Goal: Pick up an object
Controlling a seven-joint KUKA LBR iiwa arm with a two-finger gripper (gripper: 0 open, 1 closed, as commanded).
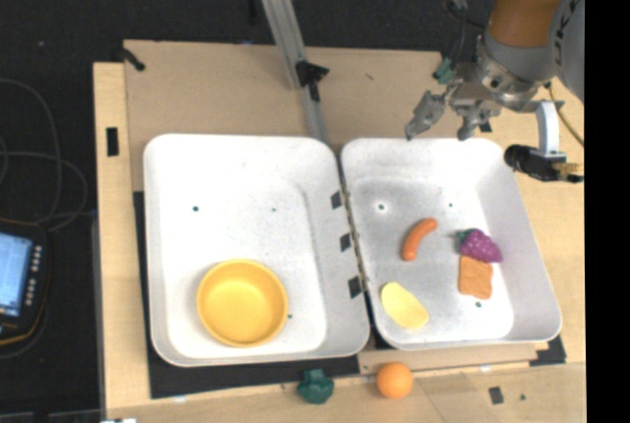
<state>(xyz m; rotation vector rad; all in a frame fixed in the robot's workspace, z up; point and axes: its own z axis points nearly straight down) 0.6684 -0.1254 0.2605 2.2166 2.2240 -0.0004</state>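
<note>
Seen from above, two shallow white bins sit side by side on a bench. The left bin [177, 175] holds a yellow bowl [242, 301] at its seven o'clock corner. Below the bins, on the bench's front edge, lie a small green toy [316, 387] and an orange ball [394, 380].

The right bin [433, 165] holds the likely targets. A pale yellow slice [404, 305] lies at seven o'clock, an orange sausage [418, 238] near the centre, and purple grapes [479, 245] touch an orange wafer [475, 278] at four o'clock.

The gripper [449, 119] hangs at the bin's twelve o'clock rim, its two fingers spread apart with nothing between them. The pick appears to be in its approach stage, with no object grasped yet.

The next move likely calls for travel toward six o'clock, then a descent over one item. The sausage looks easiest, lying alone. The grapes and wafer crowd each other, which could spoil a grip. A slanted metal pole [281, 18] stands at the gripper's nine o'clock, well apart.
</note>
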